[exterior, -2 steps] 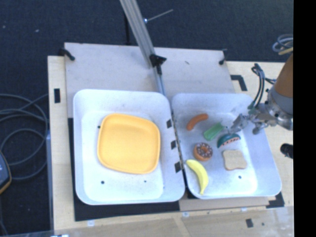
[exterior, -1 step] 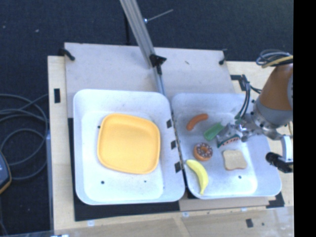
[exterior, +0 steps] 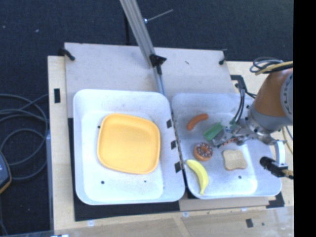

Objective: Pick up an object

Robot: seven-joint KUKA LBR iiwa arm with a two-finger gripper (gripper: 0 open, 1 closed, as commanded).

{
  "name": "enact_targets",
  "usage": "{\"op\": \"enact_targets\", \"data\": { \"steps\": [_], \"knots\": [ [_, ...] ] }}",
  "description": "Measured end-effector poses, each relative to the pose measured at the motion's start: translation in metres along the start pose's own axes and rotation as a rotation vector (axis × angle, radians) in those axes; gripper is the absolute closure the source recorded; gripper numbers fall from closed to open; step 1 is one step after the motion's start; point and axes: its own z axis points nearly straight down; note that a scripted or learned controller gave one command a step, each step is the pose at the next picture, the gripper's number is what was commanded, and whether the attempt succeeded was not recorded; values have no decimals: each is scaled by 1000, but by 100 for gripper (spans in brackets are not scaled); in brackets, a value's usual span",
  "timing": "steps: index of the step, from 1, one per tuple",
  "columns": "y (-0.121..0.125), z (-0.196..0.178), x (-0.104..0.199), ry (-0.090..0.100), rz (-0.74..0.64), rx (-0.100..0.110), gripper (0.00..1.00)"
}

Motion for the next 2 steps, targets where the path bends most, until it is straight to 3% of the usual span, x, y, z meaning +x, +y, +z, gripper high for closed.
{"op": "enact_targets", "data": {
  "steps": [1, 2],
  "knots": [
    [1, -10, 1, 0, -3, -1, 100],
    [9, -51, 3, 0, -1, -3, 100]
  ]
}}
